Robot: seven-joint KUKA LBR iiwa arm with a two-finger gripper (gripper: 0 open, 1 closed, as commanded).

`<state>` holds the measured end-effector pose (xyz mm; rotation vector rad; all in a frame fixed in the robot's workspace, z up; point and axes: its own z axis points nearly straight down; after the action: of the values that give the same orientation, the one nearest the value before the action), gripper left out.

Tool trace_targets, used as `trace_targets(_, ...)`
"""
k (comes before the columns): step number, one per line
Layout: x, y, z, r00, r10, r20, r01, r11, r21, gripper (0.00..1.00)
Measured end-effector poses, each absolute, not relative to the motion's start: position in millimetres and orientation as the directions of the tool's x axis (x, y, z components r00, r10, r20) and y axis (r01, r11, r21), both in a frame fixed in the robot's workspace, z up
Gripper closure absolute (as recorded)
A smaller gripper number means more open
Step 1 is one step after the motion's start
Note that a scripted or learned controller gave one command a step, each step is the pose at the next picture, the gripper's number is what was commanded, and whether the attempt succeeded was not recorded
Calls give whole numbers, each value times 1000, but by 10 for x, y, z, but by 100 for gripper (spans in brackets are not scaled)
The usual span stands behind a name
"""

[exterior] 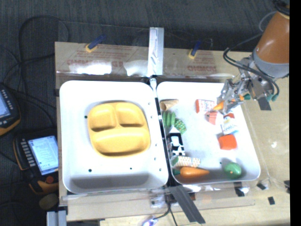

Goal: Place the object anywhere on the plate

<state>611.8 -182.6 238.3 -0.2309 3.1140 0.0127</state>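
- My gripper (231, 94) hangs over the far right corner of the right bin (254, 161), reached in from the right; whether my jaws are apart or together I cannot tell, as wrist hardware and clutter blur that spot.
- A small orange piece (218, 107) sits just at my jaws. I cannot confirm it is held; it may merely lie beneath them.
- The plate (120, 128), yellow and divided into compartments, rests in the left bin (70, 173), well away to the left of my jaws, across the divider between the bins.
- Candidates near my jaws: a red-and-white packet (204, 106) just left, a red block (228, 141) nearer the camera.
- Farther off, along the right bin's near and left walls: a carrot (193, 172), a green round item (232, 169), a green vegetable (171, 120) and a black-and-white toy (176, 145). They appear scattered loosely, in my judgement to leave room around each for a pick.
- Judgement: the pick is still unproven; transfer is not yet warranted.
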Motion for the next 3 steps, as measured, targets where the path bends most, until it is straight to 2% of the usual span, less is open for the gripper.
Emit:
trace_targets(1, 5940, -992, 2450, -927, -376, -4, -376, 927, 1, 100)
trace_targets(2, 5556, -334, 2144, -873, -487, -2, -487, 873, 1, 100)
trace_targets(3, 5553, 607, 1834, -813, -583, -2, -583, 813, 2, 100)
